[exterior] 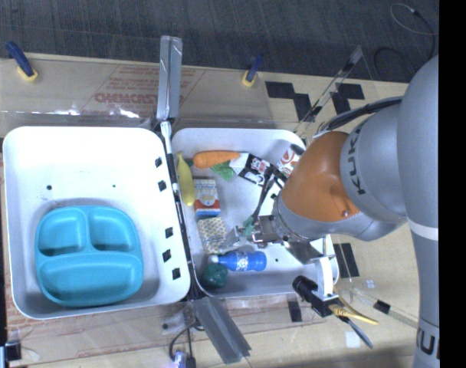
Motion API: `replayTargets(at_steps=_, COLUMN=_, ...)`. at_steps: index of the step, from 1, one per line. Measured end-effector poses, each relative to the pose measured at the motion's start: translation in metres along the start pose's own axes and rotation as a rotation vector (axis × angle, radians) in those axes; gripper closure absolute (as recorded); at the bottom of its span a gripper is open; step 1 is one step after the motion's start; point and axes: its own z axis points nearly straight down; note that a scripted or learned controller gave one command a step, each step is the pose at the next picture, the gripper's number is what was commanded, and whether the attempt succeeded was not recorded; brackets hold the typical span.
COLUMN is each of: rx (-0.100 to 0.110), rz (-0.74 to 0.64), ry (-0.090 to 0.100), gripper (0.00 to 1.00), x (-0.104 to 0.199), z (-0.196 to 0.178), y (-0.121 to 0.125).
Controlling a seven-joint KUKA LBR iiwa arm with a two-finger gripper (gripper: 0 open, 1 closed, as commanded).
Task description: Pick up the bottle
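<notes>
We see the bottle [241, 262] lying on its side at six o'clock in the right bin [218, 138]. The gripper [252, 232] hovers at its twelve — finger spread we cannot tell. Risk: bottle rolls into the dark green object [214, 276] — grasp slips.

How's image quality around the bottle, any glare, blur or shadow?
Camera view: lighting is even and soft; the blue bottle is slightly soft but readable, lying in the right bin. The arm's bulk shades the bin floor beside it. Mild glare on the plastic sheet behind the bins.
</notes>
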Motion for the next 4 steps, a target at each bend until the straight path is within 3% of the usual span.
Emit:
replayTargets(at_steps=1, rx=-0.011, rz=-0.162, ry=-0.004, gripper=0.0, x=0.026, z=0.013, y=0.004)
replayTargets(at_steps=2, rx=-0.011, rz=-0.172, ry=-0.001, gripper=1.0, x=0.028, z=0.003, y=0.005)
replayTargets(at_steps=3, rx=-0.011, rz=-0.172, ry=-0.001, gripper=0.0, x=0.028, z=0.003, y=0.005)
replayTargets(at_steps=4, rx=-0.004, rz=-0.348, ry=-0.003, gripper=0.0, x=-0.038, z=0.017, y=-0.001)
